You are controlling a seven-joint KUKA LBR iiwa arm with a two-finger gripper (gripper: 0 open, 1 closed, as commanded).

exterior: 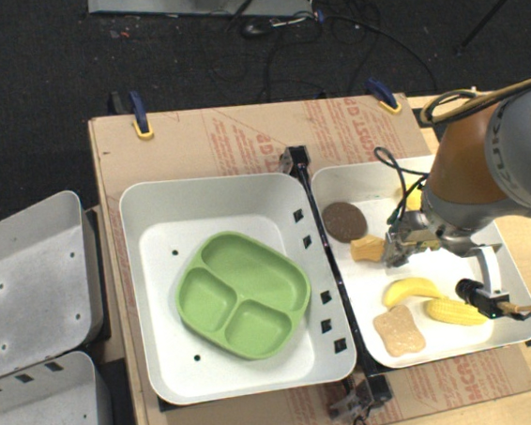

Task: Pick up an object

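Cracker (399, 331) and two bananas (410, 289) lying untouched in right bin (352, 183); gripper (401, 245) hovering beside cheese block (367, 249), grip state unreadable; nothing lifted, pickup pending.

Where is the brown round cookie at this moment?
The brown round cookie lies in the right bin, near its upper left corner, just above the yellow cheese wedge and left of the gripper.

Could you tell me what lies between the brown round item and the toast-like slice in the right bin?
In the camera view, a banana lies between the brown round item and the toast-like slice, with an orange-yellow wedge just above it.
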